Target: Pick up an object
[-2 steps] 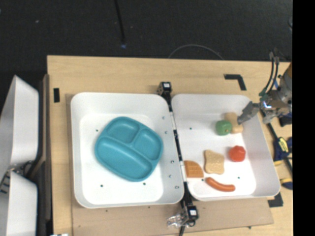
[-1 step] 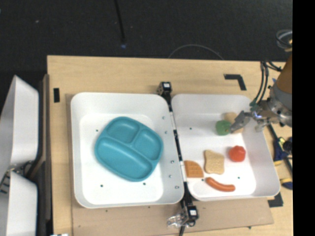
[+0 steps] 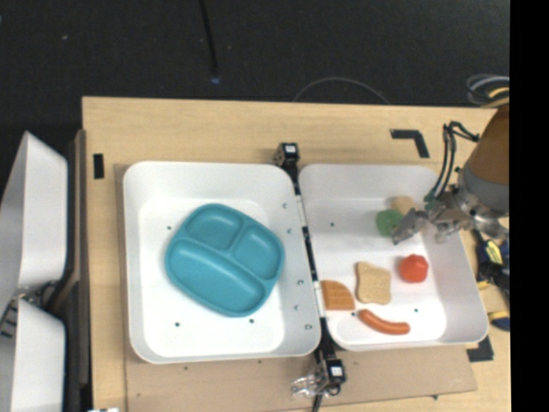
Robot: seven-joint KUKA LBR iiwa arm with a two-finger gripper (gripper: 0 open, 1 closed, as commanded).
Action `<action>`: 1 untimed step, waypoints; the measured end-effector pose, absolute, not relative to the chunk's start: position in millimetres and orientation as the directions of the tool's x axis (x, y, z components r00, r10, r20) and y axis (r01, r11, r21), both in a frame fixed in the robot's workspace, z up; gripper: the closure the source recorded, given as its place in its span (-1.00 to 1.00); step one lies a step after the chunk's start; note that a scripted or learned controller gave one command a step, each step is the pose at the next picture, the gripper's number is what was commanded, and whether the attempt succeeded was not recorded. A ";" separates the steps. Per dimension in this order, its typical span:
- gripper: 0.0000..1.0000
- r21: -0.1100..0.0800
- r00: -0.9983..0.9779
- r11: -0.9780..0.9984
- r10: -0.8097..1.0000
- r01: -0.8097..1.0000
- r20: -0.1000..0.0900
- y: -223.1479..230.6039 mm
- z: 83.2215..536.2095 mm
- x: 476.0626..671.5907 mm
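Note:
The right bin holds several toy foods. A green piece and a beige piece lie near its back. A red tomato-like piece sits toward the right, with a slice of bread, a brown toast piece and a red-orange sausage near the front. My gripper hangs over the bin's right part, just right of the green piece and above the red one. Its fingers are spread open with nothing between them.
The left bin carries a teal divided plate. A black clamp sits at the back of the divider between the bins and another clamp at the front. Cables trail beside the arm at the right.

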State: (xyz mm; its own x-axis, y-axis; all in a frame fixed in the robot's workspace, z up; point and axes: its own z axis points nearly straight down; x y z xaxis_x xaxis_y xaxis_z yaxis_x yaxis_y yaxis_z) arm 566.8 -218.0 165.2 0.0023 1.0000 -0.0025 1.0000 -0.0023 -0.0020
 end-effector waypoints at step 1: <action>-1.00 -0.002 -0.003 0.003 1.000 1.000 -0.002 -211.4 116.4 571.5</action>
